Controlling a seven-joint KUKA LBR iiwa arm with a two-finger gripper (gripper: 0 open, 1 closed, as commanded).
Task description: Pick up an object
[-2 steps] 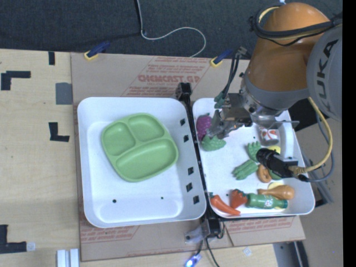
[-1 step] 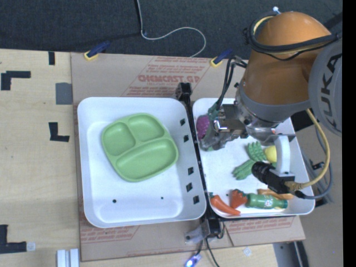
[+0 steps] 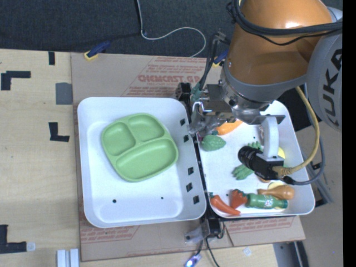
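My gripper (image 3: pixel 201 122) hangs low over the near-left part of the right bin (image 3: pixel 300 207), close to the wall shared with the left bin. A green toy vegetable (image 3: pixel 213 143) lies just below it and an orange carrot-like piece (image 3: pixel 228 128) just to its right. Whether anything sits between the fingers is hidden by the wrist. Further toys lie in the right bin: a dark green leafy piece (image 3: pixel 242 171), a green bottle-like toy (image 3: pixel 266 202), a red pepper (image 3: pixel 222 205) and a brown piece (image 3: pixel 280 192).
The left bin (image 3: pixel 94 204) holds a green three-compartment plate (image 3: pixel 139 146). The big orange and grey arm (image 3: pixel 272 43) covers the far part of the right bin. A black cable connector (image 3: pixel 257 163) and a white bracket (image 3: pixel 270 138) hang over that bin's middle.
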